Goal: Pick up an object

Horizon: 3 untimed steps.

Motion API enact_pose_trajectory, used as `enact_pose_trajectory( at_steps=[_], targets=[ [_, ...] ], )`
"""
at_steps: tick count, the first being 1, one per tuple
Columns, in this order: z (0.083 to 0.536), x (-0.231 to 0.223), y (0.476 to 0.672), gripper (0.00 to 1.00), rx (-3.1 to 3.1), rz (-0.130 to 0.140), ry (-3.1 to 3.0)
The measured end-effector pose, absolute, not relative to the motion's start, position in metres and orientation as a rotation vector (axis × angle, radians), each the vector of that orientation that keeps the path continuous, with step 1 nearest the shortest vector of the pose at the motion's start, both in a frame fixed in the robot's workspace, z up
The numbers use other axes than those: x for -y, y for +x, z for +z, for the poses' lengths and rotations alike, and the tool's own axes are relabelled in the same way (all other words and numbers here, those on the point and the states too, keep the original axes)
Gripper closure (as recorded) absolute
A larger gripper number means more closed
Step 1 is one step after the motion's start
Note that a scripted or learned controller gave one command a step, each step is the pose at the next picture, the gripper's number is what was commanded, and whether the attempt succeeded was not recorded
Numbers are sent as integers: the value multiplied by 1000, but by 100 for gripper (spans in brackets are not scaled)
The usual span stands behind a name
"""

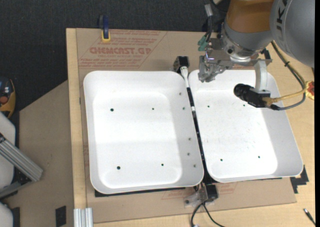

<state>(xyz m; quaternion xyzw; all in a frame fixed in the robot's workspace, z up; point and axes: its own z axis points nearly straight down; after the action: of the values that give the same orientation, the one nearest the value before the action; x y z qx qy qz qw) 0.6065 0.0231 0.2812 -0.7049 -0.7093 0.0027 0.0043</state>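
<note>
Beyond my bench I see a dark carpeted floor [45, 1] at the far side and the left. A tan board [125, 48] with red lettering covers the benchtop, clamped at its far edge by a blue-and-yellow clamp [105, 27]. A grey metal rail [20, 158] lies near left.

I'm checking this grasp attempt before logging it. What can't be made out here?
- Gripper fingers: small and blurred over the right bin's far-left corner; open or shut unclear.
- Anything held: too small to tell.
- Upper arm: cut off by the top edge.
- Brown board lettering: partly faint.
</note>
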Motion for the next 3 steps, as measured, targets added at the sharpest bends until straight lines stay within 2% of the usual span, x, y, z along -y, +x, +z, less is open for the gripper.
enact_pose_trajectory(
  at_steps=[1,3],
  targets=[
    [303,3,607,100,2222,-3,-2227],
    [328,10,582,100,2220,1,-2221]
  ],
)
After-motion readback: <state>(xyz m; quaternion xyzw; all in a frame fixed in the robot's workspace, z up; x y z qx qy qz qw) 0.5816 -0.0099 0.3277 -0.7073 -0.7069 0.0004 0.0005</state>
